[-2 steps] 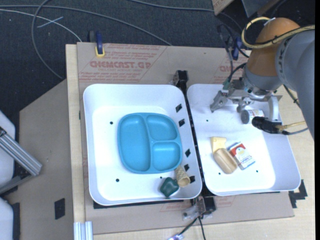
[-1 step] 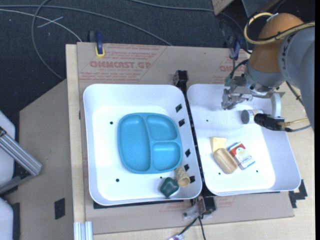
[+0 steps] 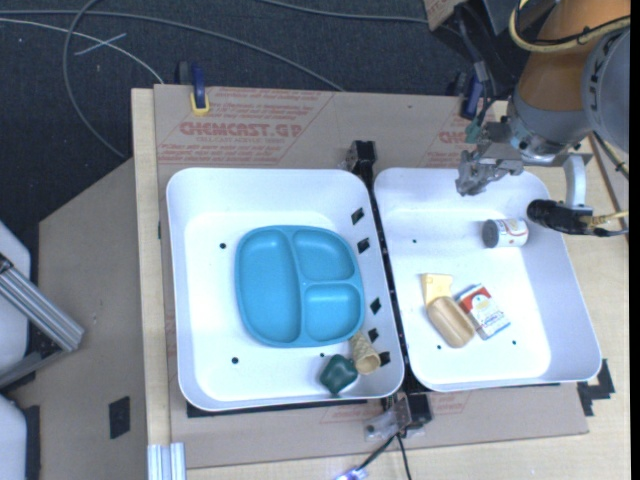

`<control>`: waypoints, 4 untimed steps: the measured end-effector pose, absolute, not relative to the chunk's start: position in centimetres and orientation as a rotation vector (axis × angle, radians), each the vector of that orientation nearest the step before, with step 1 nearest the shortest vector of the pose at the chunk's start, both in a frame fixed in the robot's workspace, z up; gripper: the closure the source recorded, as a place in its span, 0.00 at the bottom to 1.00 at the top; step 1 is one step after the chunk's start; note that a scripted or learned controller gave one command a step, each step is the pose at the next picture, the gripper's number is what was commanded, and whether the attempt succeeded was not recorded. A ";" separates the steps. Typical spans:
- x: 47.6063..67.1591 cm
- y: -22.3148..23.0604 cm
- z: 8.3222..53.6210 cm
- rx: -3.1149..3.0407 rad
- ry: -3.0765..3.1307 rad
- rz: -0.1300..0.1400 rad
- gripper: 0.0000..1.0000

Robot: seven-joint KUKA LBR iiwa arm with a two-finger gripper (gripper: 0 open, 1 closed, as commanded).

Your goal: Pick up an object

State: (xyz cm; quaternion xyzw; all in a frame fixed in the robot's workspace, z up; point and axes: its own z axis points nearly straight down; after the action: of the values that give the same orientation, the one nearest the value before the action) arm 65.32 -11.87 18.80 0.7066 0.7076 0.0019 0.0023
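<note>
Tool [image 3: 484, 175] hangs over far edge of right bin [image 3: 570, 308], near its back-left corner, arm coming in from upper right. Open or closed: can't tell from this angle. Nothing visibly held.

Right bin contents, all lying on the floor w/ clear gap to the tool:
- small cylinder [image 3: 505, 233], white/red w/ grey end, on its side, nearest the tool, just below and to its right.
- yellow piece [image 3: 434, 287], flat, toward bin's middle-left.
- tan oblong item [image 3: 450, 322], touching yellow piece's lower edge, tilted diagonally.
- red/white box [image 3: 484, 311], just right of tan item, appears to touch it.

Left bin [image 3: 195, 298]:
- blue divided plate [image 3: 298, 285], 3 compartments, approx. centre, nothing on it.
- green object [image 3: 338, 372] at front-right corner.
- beige object [image 3: 364, 354] right beside the green one, touching or nearly so; can't tell which.

Both bins sit side by side on the table [image 3: 250, 123], which has a cardboard sheet w/ red print. Blue clamp [image 3: 200, 97] at the sheet's back-left edge.
</note>
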 end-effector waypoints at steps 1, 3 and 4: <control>65.8 -10.9 24.6 2.214 2.220 0.008 1.00; 64.8 -5.8 25.9 2.219 2.227 0.000 1.00; 62.7 -0.4 24.4 2.219 2.231 -0.003 1.00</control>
State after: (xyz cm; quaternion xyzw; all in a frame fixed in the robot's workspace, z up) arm 62.73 -0.43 24.38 0.7053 0.7089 -0.0008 -0.0025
